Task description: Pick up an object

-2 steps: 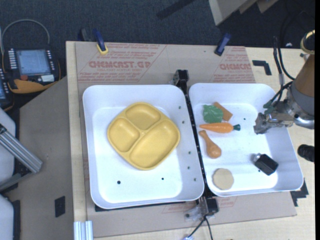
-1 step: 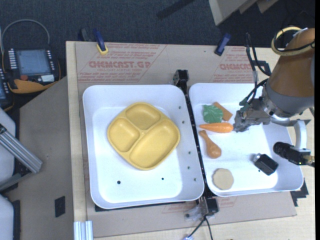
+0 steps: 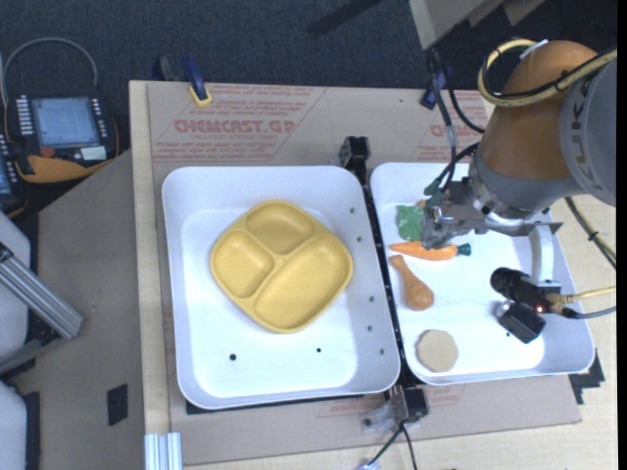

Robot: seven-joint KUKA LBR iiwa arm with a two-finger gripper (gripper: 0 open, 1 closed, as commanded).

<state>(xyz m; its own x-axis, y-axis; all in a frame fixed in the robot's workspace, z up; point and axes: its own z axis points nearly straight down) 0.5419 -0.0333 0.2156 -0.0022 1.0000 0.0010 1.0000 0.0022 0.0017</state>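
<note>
Two white bins (image 3: 186, 292) on cardboard-topped bench (image 3: 294, 116), dark floor (image 3: 245, 18) behind.

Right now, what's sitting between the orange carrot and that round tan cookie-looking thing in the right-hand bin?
In the camera view, an orange pear-shaped toy lies between the carrot and the round tan disc, slanting across the bin floor.
</note>
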